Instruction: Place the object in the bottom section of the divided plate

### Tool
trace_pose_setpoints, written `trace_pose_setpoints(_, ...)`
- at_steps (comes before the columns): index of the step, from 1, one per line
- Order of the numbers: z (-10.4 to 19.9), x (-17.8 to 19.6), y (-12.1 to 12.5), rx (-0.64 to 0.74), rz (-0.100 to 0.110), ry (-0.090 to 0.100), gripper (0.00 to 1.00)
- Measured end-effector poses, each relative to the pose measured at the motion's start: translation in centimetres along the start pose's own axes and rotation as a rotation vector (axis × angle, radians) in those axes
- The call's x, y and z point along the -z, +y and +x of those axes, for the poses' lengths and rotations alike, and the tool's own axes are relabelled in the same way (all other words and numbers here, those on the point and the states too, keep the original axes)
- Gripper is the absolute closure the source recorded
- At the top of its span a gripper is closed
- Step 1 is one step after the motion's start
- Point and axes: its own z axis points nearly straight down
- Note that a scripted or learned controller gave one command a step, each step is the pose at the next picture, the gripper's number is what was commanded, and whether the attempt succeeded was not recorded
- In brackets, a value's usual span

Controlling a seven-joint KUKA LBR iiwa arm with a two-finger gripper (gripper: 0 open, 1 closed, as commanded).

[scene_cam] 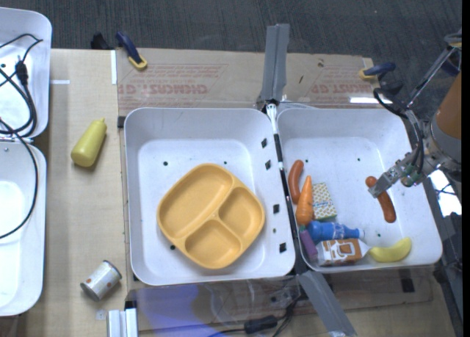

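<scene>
Yellow-orange divided plate sits in the left white bin, turned at an angle, three sections, all of them bare; the section nearest the camera is at the plate's lower edge. Right white bin holds the loose objects. Gripper is low over the right side of that bin, arm entering from the right with cables trailing above it. Directly at the gripper tip lies a brown-red sausage, long axis running roughly top to bottom, its upper end under or against the gripper. Whether the fingers are parted or closed cannot be read at this angle, and nothing can be confirmed as gripped; the sausage appears to rest on the bin floor. Along the left wall of the same bin: a second sausage lying upright in view, an orange carrot just beside it, a small patterned box touching the carrot's right side. Below these, a blue bottle on its side, a small carton under it, and a purple item against the wall, too hidden to identify. Banana lies in the near right corner. On the bench left of the bins: a yellow squeeze bottle and a small tin can, both on their sides.
</scene>
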Motion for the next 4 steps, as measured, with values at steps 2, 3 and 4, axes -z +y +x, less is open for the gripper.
trace_pose_setpoints(2, -0.1, -6.8, -2.2, -0.249, 0.004, 0.003, 1.0)
trace_pose_setpoints(3, 12.5, -4.5, 5.1, -0.247, 0.002, 0.001, 1.0)
trace_pose_setpoints(4, 17.0, -4.6, 11.5, -0.311, 0.005, 0.001, 1.0)
